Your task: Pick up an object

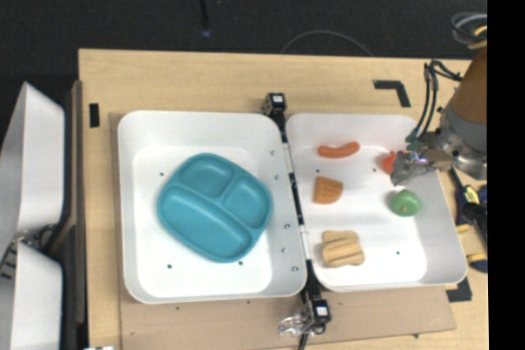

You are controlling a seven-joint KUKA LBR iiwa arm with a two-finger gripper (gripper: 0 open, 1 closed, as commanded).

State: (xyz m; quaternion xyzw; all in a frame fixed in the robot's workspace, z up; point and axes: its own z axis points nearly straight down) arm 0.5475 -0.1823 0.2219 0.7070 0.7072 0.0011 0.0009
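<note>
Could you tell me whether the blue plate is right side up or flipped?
Right side up: the blue plate shows its three compartments facing upward.

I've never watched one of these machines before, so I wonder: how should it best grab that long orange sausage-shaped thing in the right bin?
Probably from straight above, at the middle of the orange sausage, with the fingers closing across its narrow width. It lies flat and lengthwise left to right, with bare bin floor on both long sides, so there is room for the fingers. The gripper sits just to its right.

Arm [469,106] reaching leftward, claw [408,166] lowered
</note>
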